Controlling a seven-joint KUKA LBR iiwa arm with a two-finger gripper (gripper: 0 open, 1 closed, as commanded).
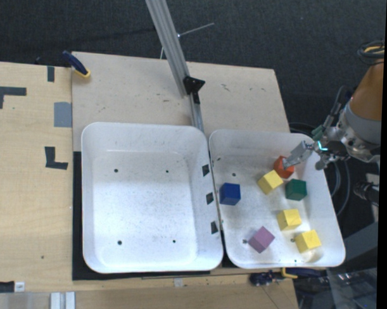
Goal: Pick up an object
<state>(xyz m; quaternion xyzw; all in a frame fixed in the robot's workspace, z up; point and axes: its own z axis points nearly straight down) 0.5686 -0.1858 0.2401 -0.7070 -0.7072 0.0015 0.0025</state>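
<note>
Three yellow blocks (291,219), one purple (261,238), blue (230,194), green (296,190), orange (282,164)

right bin (241,254): blocks (270,181) crowd right half | left half open

I see six blocks in the right bin (244,143): orange (282,164) at its far side, yellow (270,181), green (296,189), blue (229,194) near its left wall, two more yellows (290,219) (308,240), and purple (261,239).

Blue cube (229,194) (white bins (147,133))
</note>
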